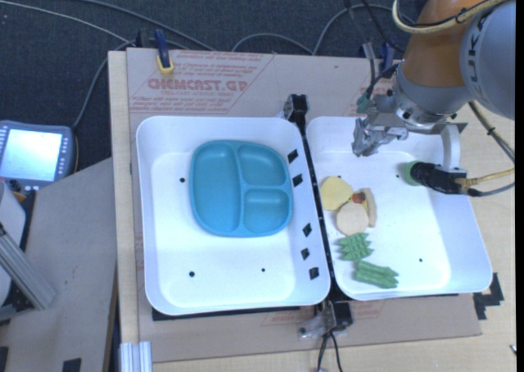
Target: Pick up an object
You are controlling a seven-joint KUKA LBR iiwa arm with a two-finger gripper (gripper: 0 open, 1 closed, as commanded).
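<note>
Hovering near right bin's [458,223] back edge, claw [366,146] grip state unclear; food pieces [352,206] lie apart.

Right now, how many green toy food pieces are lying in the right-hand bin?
2. One leafy green piece lies just below the tan round piece; a second, longer green piece lies nearer the bin's front rim. The arm may hide others.

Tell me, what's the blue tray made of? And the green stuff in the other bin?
The blue tray looks like smooth moulded plastic: one even colour, rounded compartments, soft sheen. The green pieces seem to be toy food, probably plastic or rubber, with a matte, ridged surface; too small to be sure.
</note>
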